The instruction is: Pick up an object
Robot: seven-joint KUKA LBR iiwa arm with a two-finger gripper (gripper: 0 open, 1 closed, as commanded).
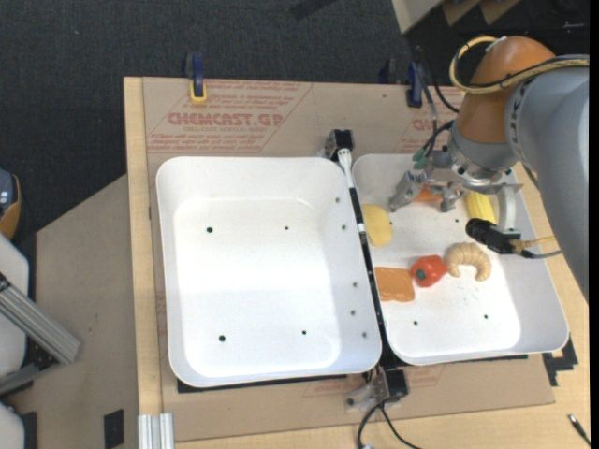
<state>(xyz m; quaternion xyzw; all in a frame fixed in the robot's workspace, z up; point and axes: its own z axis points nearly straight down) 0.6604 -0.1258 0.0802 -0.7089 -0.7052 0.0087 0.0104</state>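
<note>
From my console I judge the pick not yet made: the hand (426, 190) is low in the right bin (533, 330), over a small orange piece (429, 195) at the bin's far end, with a yellow item (479, 206) just beside it. I cannot tell how the hand is set, nor whether it holds anything. Other candidates lie nearer: a pale yellow piece (376, 224) against the divider, an orange slab (394, 283) touching a red tomato-like toy (430, 270), and a croissant (470, 258) beside that. Next, I'd want a closing on the orange piece, then a straight lift. The arm (524, 92) reaches in from the right, wrist bent down steeply. The left bin (187, 181) sits alongside on the counter (150, 138).
</note>
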